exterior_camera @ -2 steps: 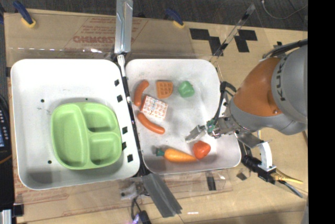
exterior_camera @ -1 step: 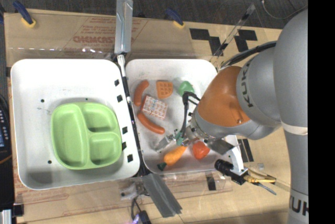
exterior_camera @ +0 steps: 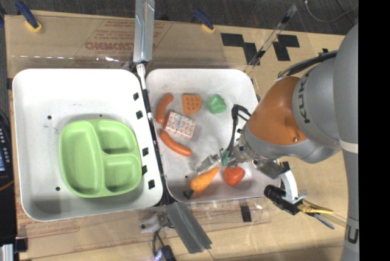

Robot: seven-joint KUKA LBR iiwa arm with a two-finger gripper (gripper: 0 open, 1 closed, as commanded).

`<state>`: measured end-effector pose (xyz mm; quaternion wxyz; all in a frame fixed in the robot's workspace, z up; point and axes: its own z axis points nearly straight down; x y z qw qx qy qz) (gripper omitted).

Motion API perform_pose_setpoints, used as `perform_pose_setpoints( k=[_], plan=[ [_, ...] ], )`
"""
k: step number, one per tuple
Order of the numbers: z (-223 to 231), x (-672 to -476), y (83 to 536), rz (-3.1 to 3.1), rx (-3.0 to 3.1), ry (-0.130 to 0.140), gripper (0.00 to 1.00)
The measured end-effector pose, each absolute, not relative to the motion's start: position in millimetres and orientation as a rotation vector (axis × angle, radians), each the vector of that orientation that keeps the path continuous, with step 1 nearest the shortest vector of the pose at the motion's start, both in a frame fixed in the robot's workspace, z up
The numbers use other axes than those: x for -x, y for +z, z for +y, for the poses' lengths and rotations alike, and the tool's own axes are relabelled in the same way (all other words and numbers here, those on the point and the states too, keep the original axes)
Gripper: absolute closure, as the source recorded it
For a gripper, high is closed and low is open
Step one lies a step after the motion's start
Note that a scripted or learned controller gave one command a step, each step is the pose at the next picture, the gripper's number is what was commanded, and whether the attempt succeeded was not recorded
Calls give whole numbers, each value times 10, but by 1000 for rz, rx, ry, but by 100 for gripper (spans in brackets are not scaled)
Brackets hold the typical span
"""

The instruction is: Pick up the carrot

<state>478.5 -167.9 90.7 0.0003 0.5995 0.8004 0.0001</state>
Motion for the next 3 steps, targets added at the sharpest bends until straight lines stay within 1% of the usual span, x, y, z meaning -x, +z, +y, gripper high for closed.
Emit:
perform_pose_setpoints(
  k=[1, 2, 3],
  plan=[
    [-1621, -4780, 905, 2506, -1895, -1, 0],
    [-1529, -4789, 907, 2322, -2111, 1, 0],
    [-1448, -4783, 904, 2315, -2123, -1, 0]
  ],
)
